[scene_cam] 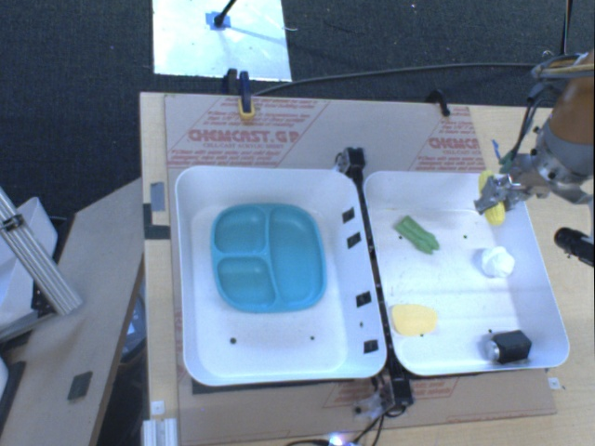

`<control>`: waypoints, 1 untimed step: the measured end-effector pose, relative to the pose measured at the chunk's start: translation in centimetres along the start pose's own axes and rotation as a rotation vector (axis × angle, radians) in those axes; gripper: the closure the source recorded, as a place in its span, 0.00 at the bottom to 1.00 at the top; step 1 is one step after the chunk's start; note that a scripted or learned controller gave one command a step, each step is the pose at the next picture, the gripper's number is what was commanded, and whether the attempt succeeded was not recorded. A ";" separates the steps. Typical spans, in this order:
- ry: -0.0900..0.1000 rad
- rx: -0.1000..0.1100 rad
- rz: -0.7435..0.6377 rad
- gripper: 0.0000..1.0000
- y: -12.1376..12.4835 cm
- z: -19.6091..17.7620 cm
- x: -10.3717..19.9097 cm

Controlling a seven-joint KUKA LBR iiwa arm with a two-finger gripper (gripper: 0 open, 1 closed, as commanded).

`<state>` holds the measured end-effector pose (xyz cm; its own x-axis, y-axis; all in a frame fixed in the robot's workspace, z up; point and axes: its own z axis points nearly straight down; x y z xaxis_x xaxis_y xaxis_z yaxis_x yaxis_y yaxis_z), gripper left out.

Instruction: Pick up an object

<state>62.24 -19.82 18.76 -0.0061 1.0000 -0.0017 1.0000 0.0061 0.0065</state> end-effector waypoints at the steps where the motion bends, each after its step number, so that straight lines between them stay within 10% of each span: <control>1: 0.000 0.000 0.000 1.00 -0.5 -4.7 0.0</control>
